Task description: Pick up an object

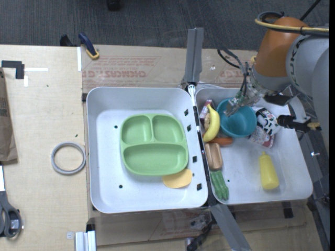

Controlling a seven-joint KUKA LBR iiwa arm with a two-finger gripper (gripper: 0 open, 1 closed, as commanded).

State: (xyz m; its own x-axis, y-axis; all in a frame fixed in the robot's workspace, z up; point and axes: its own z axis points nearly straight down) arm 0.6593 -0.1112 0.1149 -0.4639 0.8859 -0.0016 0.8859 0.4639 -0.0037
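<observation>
One teal bowl (238, 122), mouth up and with no long axis, sits at the upper middle of the right bin (293, 190) beside one banana (211, 123) running top to bottom, while the jaws (238, 102), their spread impossible to tell, hang over its rim.

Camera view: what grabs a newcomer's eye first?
The green divided plate in the left bin, with a flat yellow piece at its lower edge. Then the right bin, crowded: a blue bowl under the claw, a banana beside it, and a yellow bottle lying apart.
</observation>
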